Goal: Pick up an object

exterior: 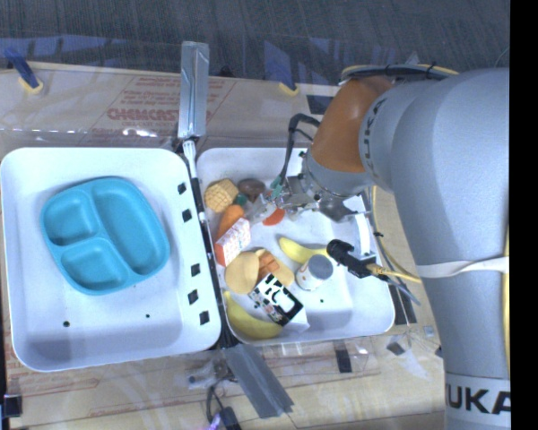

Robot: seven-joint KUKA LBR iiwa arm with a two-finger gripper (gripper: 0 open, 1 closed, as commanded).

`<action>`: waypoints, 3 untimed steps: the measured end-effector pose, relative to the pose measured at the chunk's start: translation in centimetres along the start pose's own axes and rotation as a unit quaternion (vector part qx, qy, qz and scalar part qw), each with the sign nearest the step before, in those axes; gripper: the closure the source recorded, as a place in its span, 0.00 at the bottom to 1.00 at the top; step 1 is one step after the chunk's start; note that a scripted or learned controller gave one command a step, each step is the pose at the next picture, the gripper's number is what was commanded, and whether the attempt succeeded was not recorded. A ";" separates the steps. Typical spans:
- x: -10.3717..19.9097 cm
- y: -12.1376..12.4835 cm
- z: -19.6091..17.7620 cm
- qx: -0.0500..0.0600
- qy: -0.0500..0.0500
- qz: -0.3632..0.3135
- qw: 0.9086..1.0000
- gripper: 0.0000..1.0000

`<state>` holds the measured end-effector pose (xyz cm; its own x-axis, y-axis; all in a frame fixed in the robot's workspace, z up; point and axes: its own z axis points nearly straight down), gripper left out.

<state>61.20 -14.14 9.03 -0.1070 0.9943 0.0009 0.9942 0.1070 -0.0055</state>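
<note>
Plastic toy food crowds the right bin (377, 316); we judge the banana (291, 249) light, stiff and slick, best pinched mid-length. The gripper (287, 200) hovers near it, perhaps above.

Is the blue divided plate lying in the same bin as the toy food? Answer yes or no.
No, the blue plate lies in the left bin, and the toy food fills the right bin.

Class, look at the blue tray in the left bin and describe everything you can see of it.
The blue tray is a light-blue dish, plastic by its look, with rounded corners and three compartments set apart by raised ridges. It lies flat, turned at an angle to the walls, in the upper part of the left bin, resting on the white floor. Nothing lies in its compartments, and nothing else touches it. The gripper is over the other bin.
</note>
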 end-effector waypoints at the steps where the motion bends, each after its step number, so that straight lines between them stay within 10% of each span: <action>1: 0.0 0.1 -1.2 -0.001 0.000 -0.002 1.000 1.00; 2: 0.0 0.1 -1.1 0.000 0.000 -0.002 1.000 0.00; 3: -2.5 0.8 -0.1 -0.002 -0.001 -0.016 1.000 0.00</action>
<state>62.25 -16.54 9.17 -0.1379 0.9904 -0.0003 0.9904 0.1379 -0.0014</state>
